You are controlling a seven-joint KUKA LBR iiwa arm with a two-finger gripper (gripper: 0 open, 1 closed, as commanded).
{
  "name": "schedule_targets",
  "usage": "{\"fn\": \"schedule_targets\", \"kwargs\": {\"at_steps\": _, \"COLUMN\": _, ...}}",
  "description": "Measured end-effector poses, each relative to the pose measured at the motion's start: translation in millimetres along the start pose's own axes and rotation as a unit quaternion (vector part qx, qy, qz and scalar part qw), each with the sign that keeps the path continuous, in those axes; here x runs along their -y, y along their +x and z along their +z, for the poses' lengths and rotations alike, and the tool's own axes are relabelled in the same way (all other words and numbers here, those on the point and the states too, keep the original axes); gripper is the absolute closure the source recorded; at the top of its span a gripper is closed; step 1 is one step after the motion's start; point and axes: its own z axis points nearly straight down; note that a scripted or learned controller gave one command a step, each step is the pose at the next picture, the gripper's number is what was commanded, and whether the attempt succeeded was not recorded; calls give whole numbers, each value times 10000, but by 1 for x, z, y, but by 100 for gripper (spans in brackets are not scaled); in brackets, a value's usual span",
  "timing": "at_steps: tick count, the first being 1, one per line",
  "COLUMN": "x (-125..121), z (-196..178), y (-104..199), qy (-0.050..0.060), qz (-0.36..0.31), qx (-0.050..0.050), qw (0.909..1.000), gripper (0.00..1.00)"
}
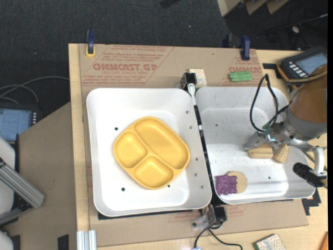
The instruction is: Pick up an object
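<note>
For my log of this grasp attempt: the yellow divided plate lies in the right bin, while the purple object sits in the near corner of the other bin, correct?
Not quite. In the camera view the yellow divided plate lies in the left bin, not the right one. The purple object sits in the near corner of the other bin, the right bin, as you said.

Two white bins (104,155), one yellow three-compartment plate (151,152), one purple grape bunch (226,184), one green piece (240,77) on the bench.
</note>
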Motion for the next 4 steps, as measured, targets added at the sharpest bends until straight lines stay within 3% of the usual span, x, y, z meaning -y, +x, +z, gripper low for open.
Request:
{"fn": "schedule_targets", "kwargs": {"at_steps": 1, "x": -32, "z": -1, "y": -2, "qy": -44, "qz": -12, "qx": 27, "qw": 10000, "gripper": 0}}
{"fn": "schedule_targets", "kwargs": {"at_steps": 2, "x": 45, "z": 1, "y": 73, "qy": 14, "qz": -18, "qx": -11, "qw": 10000, "gripper": 0}}
{"fn": "schedule_targets", "kwargs": {"at_steps": 3, "x": -9, "z": 0, "y": 74, "qy": -52, "qz": -17, "qx": 26, "qw": 10000, "gripper": 0}}
{"fn": "schedule_targets", "kwargs": {"at_steps": 4, "x": -7, "z": -10, "y": 73, "qy": -47, "qz": 0, "qx": 28, "qw": 10000, "gripper": 100}}
